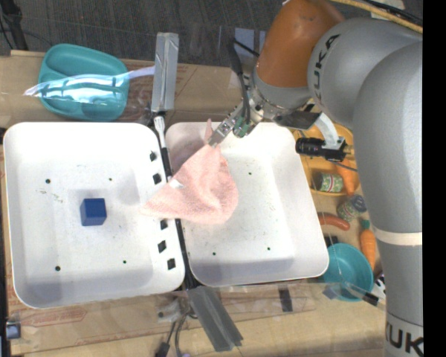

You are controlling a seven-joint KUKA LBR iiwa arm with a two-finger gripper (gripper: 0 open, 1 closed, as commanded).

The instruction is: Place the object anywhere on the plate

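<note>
the jaws (224,134) pinch the top corner of the pink cloth (201,188), which hangs limp below them across the bins' divider, light and floppy, best gripped at a bunched fold.

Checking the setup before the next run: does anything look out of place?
Yes. The pink cloth hangs from the gripper and drapes over the divider between the two bins, its corner reaching the left bin with the blue cube.

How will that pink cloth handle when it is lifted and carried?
The pink cloth, pinched at one corner by the gripper, hangs in folds, so it is probably floppy and light. Its trailing end lies over the divider between the white bins, so it may drag or snag.
</note>
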